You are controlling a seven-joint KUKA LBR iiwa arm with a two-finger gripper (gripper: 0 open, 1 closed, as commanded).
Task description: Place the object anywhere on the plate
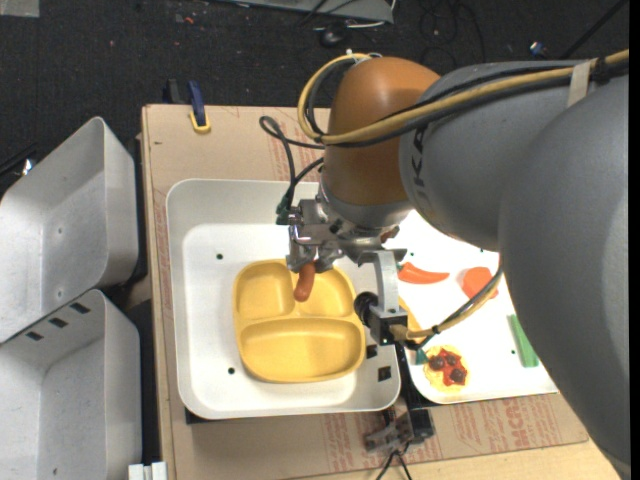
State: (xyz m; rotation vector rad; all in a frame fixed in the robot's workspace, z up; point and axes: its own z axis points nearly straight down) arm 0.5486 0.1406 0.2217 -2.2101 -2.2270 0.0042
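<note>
The yellow divided plate [298, 328] is seen directly beneath the gripper [305, 268], inside the left white bin [200, 268]. A small sausage [304, 284] is clamped upright between the fingers, just above the plate's upper compartments. The carrying is judged nearly complete; only lowering and release remain.
</note>
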